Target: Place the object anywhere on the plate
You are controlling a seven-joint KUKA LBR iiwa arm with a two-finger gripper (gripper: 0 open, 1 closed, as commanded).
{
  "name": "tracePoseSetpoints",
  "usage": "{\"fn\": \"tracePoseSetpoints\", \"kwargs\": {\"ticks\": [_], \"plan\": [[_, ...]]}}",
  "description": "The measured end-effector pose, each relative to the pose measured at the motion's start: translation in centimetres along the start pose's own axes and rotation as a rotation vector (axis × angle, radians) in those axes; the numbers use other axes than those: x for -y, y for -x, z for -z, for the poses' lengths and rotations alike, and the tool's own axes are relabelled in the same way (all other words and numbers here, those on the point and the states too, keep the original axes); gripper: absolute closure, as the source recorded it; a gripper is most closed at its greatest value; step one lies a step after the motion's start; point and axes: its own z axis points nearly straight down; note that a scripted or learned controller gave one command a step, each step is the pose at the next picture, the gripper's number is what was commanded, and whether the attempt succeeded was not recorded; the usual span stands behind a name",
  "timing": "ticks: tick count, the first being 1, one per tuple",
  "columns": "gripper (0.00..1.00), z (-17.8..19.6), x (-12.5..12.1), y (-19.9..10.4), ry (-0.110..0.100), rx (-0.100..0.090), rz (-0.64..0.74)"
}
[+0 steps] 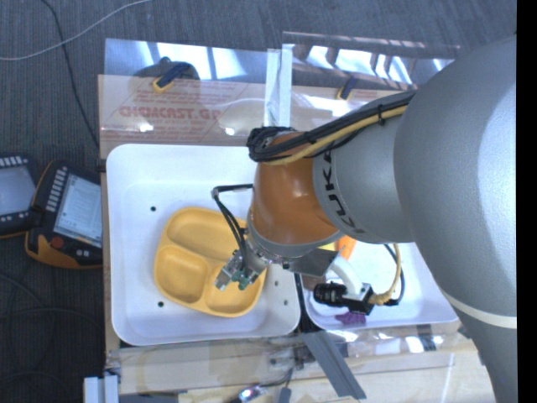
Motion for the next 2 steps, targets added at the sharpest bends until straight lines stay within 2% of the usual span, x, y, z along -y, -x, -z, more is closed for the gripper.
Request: {"fn": "tracePoseSetpoints", "kwargs": {"ticks": [1, 2], "plan": [[1.0, -2.5, -7.3, -6.7, 0.008, 0.01, 0.212], [1.0, 4.5, -8.4, 0.6, 0.001, 0.005, 0.141]]}}
